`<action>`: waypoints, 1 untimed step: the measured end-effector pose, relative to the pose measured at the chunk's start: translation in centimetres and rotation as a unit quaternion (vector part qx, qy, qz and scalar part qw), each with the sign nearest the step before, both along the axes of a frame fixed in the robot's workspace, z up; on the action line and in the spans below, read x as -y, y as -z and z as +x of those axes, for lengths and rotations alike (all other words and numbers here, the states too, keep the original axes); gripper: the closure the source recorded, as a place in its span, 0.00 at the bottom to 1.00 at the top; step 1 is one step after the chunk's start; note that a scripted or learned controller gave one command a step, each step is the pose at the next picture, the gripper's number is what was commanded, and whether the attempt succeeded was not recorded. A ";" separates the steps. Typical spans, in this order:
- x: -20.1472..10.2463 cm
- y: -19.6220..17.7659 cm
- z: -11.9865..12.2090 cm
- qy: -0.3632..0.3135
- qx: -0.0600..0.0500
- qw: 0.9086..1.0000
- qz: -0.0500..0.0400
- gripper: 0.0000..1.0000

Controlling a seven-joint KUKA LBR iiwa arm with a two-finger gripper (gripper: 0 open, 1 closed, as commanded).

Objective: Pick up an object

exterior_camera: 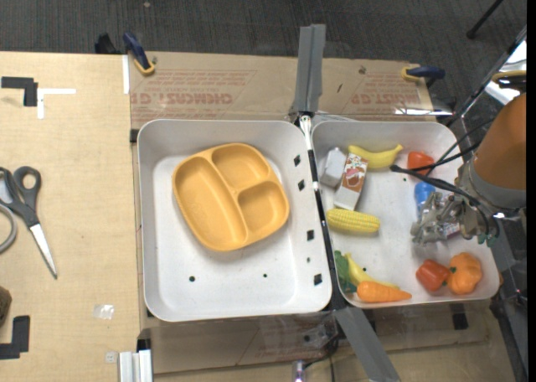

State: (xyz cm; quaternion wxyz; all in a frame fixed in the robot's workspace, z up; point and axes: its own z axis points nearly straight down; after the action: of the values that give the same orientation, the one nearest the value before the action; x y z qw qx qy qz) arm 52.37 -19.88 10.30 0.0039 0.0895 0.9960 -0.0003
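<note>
- Nearest the camera, along the front edge of the right bin [394, 125], lie a carrot [383, 291] and, just beside it to the right, a red pepper [432, 275] touching an orange pepper [465, 272].
- Just behind the peppers, the gripper [437, 223] hangs low over the bin's right side; whether its jaws are open or closed cannot be told, and nothing shows between them.
- A blue object [424, 195] lies just behind the gripper.
- Mid-bin to the left lies a corn cob [353, 220], with a small carton [353, 183] behind it.
- Farthest back rest a banana [374, 156] and a red item [420, 160].
- The left bin [167, 280] holds a yellow divided plate [230, 195].
- Scissors [31, 213] lie on the bench far left.
</note>
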 end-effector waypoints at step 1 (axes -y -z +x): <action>0.0 0.0 0.0 0.000 0.000 1.000 0.000 0.00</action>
State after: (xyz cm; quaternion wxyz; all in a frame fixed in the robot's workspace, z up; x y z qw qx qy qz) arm 52.37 -19.86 10.30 0.0038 0.0896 0.9960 -0.0003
